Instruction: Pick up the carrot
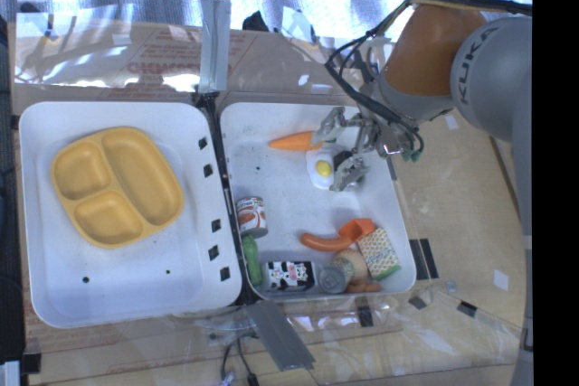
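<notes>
The carrot (pixel 291 141) is orange and lies flat near the back of the right bin (pixel 280 194), its tip pointing left. My gripper (pixel 340 149) hangs at the carrot's thick right end, one finger (pixel 331 124) beside that end and the other finger (pixel 349 175) nearer the front. The fingers stand apart, with a fried egg toy (pixel 320 168) lying under the gap between them. Nothing is held.
A yellow divided plate (pixel 116 185) lies in the left bin (pixel 54 285). The right bin's front holds a small can (pixel 251 216), a green item (pixel 251 258), a black-and-white carton (pixel 289 274), a hot dog (pixel 329 240), a sandwich wedge (pixel 378 251) and a tin (pixel 333 279).
</notes>
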Robot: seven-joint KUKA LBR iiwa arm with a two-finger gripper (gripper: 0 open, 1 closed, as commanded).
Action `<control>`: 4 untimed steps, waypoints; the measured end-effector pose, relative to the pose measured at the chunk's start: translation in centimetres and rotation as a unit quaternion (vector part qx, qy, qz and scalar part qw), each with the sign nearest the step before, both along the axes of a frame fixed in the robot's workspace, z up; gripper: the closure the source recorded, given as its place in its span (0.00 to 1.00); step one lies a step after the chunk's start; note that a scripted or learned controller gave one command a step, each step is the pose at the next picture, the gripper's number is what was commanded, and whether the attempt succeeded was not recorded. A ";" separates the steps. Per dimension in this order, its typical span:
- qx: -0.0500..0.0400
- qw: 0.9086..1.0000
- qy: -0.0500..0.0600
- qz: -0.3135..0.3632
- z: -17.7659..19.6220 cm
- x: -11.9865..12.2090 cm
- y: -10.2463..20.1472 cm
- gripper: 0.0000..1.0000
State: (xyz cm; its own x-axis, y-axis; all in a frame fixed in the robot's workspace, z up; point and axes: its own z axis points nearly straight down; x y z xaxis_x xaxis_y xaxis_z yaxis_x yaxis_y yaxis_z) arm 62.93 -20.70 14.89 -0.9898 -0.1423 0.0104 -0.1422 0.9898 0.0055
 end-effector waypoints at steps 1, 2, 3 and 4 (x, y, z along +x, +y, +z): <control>-0.001 1.000 -0.004 -0.029 -5.9 2.8 2.3 0.00; -0.003 0.999 -0.008 -0.046 -5.5 2.3 -0.2 0.00; -0.003 0.987 -0.009 0.158 -5.4 2.5 -0.1 0.00; -0.001 0.992 -0.006 0.128 -5.5 1.6 -0.1 0.00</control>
